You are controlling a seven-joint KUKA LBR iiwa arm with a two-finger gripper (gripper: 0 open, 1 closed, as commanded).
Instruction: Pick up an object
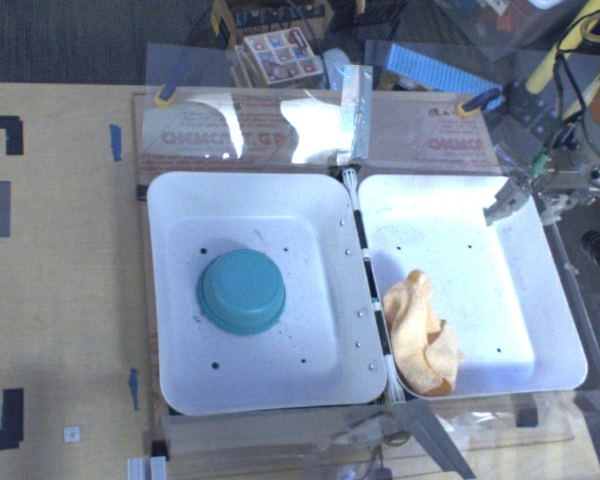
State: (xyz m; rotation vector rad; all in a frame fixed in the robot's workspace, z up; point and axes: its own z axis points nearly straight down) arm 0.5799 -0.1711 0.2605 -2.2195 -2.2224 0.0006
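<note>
Right white bin (540, 298), gripper (507, 204) over its far corner

Two white bins sit side by side on the surface (60, 268), the left bin (180, 208) touching the right bin (540, 298) along a shared middle edge. Far of them stand clear panels (230, 128) with reddish lettering, joined by a strip of silver tape (356, 108). Black marks (5, 133) and bits of blue tape (115, 143) lie on the surface to the left, and a patterned box (278, 53) rests on the floor beyond.
</note>
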